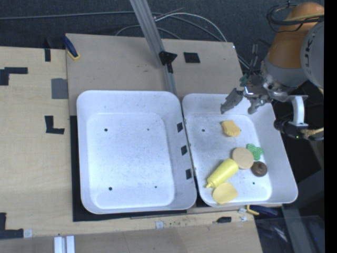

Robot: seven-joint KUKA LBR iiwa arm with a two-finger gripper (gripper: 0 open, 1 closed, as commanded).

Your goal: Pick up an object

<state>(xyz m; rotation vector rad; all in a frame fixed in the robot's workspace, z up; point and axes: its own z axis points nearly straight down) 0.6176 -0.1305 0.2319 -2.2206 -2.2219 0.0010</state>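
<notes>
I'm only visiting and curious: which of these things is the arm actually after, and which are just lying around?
For the job:
gripper, open
yellow chunk
yellow bottle
tan disc
green piece
brown ring
yellow wedge

Just lying about:
left bin
metal pole
cables

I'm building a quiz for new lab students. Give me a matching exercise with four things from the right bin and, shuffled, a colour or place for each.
Things:
1. bottle
2. round disc
3. small donut-shaped piece
4. tool

Descriptions:
A. dark brown
B. tan
C. above the far end of the right bin, fingers spread
D. yellow, lying on its side

Pairs: 1-D, 2-B, 3-A, 4-C
</notes>
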